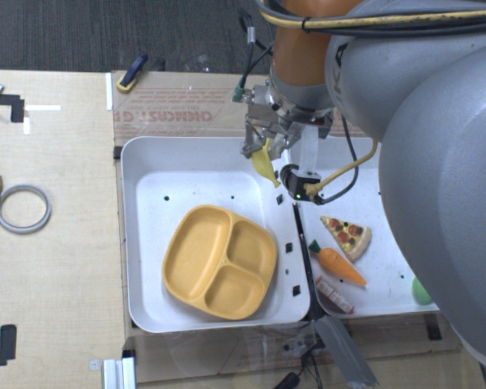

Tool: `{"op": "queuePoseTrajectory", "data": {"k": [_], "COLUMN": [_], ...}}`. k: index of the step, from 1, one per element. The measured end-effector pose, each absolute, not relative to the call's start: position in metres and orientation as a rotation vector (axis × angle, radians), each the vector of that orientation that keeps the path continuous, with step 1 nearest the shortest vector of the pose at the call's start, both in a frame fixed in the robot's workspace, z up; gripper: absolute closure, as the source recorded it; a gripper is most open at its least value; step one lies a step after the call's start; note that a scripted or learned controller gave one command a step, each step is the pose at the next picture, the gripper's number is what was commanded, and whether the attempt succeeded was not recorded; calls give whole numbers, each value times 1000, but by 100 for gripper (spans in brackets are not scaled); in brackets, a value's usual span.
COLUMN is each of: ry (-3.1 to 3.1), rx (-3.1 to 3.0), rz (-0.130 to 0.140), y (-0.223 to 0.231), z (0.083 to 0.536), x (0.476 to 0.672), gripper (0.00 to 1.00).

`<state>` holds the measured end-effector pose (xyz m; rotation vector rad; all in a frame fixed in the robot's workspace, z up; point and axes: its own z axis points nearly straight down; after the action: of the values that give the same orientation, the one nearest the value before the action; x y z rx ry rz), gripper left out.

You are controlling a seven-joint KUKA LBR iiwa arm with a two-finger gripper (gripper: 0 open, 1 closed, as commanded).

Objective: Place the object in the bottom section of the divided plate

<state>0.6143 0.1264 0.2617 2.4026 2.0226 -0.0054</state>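
The yellow plate (219, 262) sits in the left bin (146, 217). Up and right of the plate, the gripper (263, 154) is clamped on a banana (263, 166) (hanging tip-down). Carry it over the plate's nearest section, lower it close, then release.

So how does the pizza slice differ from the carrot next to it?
The pizza slice is a flat pale wedge with red dots; the carrot is a rounded orange stick with a green tip. The pizza slice lies farther up the bin, the carrot just below it. Both are toy foods lying in the right bin.
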Motion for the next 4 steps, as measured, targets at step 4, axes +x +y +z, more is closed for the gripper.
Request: {"op": "queuePoseTrajectory", "data": {"k": [4], "ry": [2245], "rx": [2200], "rz": [-8], "y": [129], "z": [177], "x": [480], "gripper": [100]}}
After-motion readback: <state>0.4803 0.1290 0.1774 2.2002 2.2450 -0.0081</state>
